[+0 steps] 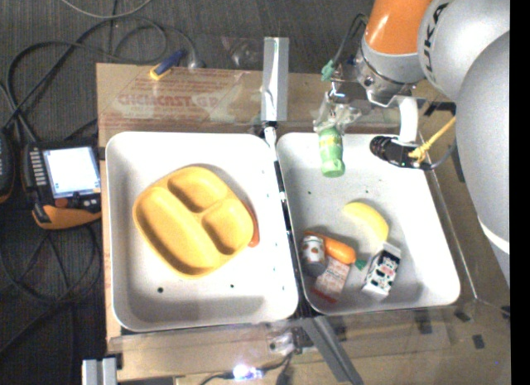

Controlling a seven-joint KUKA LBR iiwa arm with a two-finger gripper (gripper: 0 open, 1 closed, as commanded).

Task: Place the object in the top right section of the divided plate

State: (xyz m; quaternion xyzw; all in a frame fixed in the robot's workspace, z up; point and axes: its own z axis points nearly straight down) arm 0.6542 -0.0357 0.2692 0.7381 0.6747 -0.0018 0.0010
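Note:
A yellow divided plate [195, 218] with three sections lies tilted in the left bin [124, 292]. My gripper [333, 124] hangs over the far left corner of the right bin [439, 284]. Its clear fingers are shut on the top end of a small green bottle [332, 154], which hangs below them, pointing down. The bottle is to the right of the plate, across the wall between the two bins.
In the right bin lie a pale yellow banana-like piece [368, 219], an orange carrot [340, 251], a small can [312, 249], a white carton [382, 271] and a red and white packet [331, 280]. A small orange thing [254, 232] peeks out at the plate's right edge.

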